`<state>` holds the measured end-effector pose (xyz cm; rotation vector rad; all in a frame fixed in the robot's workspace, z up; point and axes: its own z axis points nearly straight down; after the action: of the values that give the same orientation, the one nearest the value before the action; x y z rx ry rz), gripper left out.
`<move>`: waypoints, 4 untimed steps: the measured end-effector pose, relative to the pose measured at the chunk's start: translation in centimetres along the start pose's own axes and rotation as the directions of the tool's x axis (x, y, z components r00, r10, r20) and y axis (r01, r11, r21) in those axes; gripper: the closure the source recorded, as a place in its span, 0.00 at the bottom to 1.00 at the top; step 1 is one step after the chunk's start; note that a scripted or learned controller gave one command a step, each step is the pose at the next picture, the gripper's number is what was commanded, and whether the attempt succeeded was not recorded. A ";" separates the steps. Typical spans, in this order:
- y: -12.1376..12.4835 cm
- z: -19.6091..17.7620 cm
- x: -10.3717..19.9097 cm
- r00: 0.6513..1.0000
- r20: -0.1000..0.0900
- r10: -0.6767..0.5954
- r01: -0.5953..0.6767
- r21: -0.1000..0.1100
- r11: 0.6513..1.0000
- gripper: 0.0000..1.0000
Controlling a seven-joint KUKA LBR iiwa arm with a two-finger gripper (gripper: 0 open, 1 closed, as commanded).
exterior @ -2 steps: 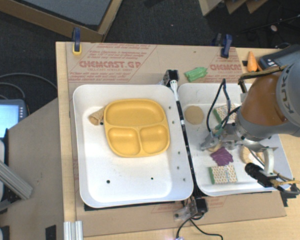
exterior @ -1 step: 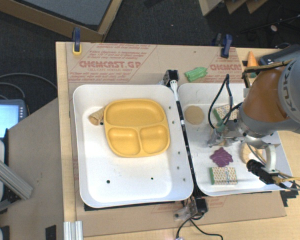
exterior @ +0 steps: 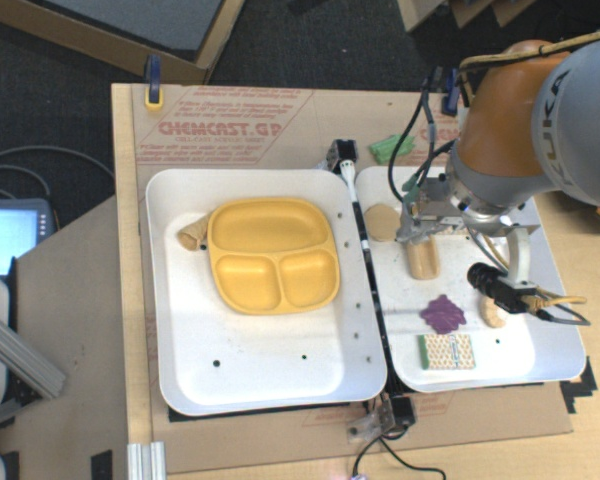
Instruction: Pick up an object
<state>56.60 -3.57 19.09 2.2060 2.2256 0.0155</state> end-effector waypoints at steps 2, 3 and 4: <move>1.7 6.1 -6.0 1.000 0.002 0.013 -0.013 0.016 1.000 0.00; 0.6 10.9 -6.5 1.000 0.000 0.010 -0.010 0.019 1.000 0.00; 0.8 9.6 -6.5 1.000 0.001 0.010 -0.010 0.012 1.000 1.00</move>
<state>57.55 -10.00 9.46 2.2228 2.2200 0.0010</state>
